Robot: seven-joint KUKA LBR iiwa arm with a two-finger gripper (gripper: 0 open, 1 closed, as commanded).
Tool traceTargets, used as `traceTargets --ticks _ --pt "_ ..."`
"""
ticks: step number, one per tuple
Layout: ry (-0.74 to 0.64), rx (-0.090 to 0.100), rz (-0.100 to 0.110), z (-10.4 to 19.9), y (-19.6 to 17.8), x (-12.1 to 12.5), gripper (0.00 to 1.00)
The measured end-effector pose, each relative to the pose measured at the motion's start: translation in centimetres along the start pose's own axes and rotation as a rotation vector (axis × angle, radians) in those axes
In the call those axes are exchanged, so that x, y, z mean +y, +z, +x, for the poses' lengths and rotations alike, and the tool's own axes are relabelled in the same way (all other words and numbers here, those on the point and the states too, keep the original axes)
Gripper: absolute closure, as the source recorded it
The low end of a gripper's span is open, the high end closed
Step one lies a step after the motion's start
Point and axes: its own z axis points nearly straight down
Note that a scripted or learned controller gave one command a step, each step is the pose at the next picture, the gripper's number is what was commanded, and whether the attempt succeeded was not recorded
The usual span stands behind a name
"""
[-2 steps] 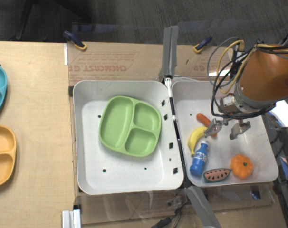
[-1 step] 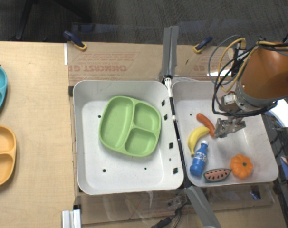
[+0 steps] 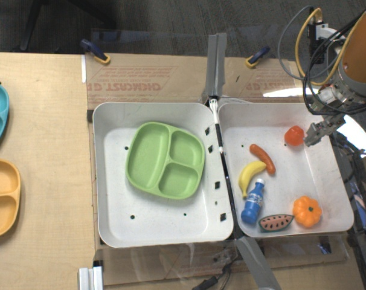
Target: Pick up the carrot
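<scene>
The carrot (image 3: 262, 158) is a slim orange-red piece lying at a slant on the floor of the right bin (image 3: 279, 116), just above the banana (image 3: 250, 175). My gripper (image 3: 316, 134) hangs at the bin's upper right, well to the right of the carrot and a little higher in the view. Its tip is close beside a round red-orange toy (image 3: 294, 136). Nothing shows between the gripper and the carrot.
A blue bottle (image 3: 252, 203), a watermelon slice (image 3: 275, 222) and an orange pumpkin (image 3: 307, 212) lie along the right bin's front. The left bin (image 3: 110, 222) holds a green divided plate (image 3: 165, 160). Cables (image 3: 316, 59) loop above the wrist.
</scene>
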Motion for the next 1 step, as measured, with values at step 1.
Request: traceTargets --ticks 1 --pt "0.169 -0.001 -0.003 3.32 8.63 -2.56 1.0"
